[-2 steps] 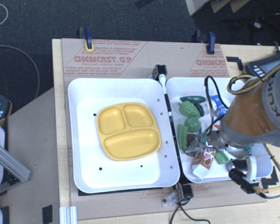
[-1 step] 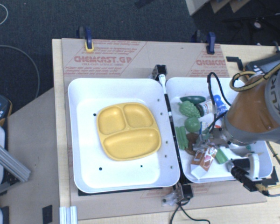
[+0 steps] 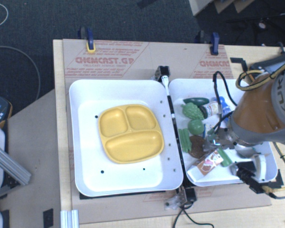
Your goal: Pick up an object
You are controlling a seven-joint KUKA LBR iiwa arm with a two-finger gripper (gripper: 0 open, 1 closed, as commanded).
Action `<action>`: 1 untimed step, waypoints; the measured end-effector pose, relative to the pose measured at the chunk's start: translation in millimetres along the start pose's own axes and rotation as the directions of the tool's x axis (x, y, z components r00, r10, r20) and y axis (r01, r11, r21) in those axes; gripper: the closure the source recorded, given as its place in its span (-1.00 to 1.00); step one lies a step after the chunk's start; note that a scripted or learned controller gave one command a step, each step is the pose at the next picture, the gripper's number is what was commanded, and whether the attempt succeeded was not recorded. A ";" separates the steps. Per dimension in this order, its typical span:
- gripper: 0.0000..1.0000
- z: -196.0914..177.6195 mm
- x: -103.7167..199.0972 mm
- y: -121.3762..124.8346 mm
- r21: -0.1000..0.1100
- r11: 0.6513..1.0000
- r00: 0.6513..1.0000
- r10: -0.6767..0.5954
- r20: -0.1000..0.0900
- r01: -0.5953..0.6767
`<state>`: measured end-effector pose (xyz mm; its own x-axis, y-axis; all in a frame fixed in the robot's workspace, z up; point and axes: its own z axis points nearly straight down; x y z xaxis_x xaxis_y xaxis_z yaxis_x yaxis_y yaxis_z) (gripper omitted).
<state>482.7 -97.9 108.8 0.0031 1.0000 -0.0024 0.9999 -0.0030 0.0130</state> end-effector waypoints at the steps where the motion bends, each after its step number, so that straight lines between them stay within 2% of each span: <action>1: 1.00 -80.5 77.4 66.1 0.000 1.000 1.000 -0.014 -0.004 0.014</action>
<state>548.0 -20.5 190.0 -0.0107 0.9999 0.0009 0.9999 0.0107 0.0133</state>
